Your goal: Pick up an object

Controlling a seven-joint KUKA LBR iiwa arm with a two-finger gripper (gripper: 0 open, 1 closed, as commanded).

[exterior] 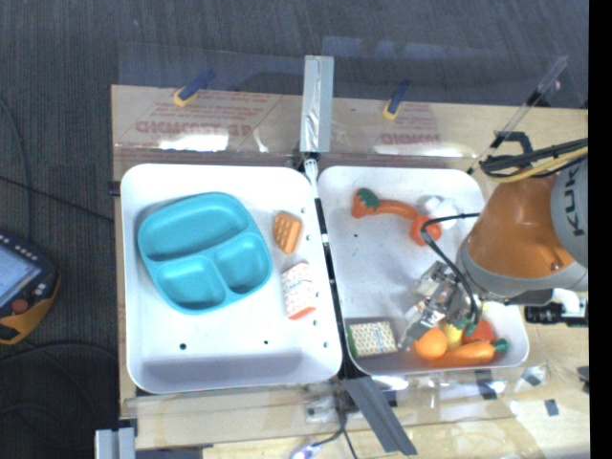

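Directly beneath the claw (pixel 438 306), whose state I cannot tell, the toys (pixel 457 342) lie packed touching in the right bin's (pixel 382 266) near corner, so a grab risks wedging between them or slipping.

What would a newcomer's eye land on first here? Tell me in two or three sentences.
First the big blue divided tray, which fills most of the left bin. Next the grey arm with its orange band, reaching in from the right and setting its hand low in the right bin's near corner, just above a cluster of orange toy food. An orange handled toy lies near that bin's far wall.
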